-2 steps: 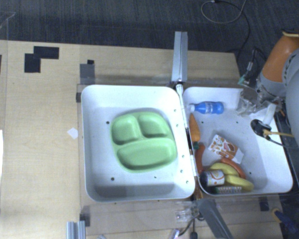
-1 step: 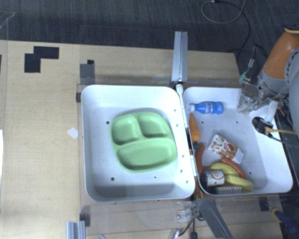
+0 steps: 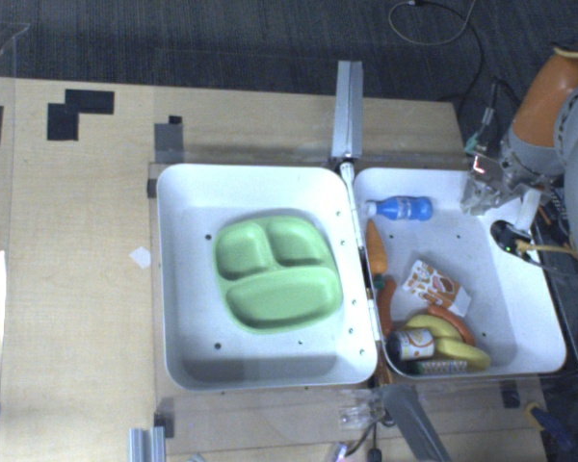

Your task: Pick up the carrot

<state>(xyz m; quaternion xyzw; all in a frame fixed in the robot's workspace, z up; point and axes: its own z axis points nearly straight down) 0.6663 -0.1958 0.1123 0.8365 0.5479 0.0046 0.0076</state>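
Observation:
The carrot [image 3: 375, 247] is a slim orange piece lying lengthwise against the left wall of the right bin [image 3: 520, 296], just below a blue bottle [image 3: 402, 208]. My gripper [image 3: 482, 197] hangs over the bin's far right corner, well to the right of the carrot and apart from it. Nothing shows between its fingers.
Below the carrot lie a reddish-brown piece [image 3: 386, 302], a printed snack packet [image 3: 433, 286], a banana [image 3: 450, 340] and a can [image 3: 412, 346] at the bin's near edge. The left bin [image 3: 188, 354] holds a green divided plate [image 3: 277, 271]. A metal divider [image 3: 348, 114] stands between the bins.

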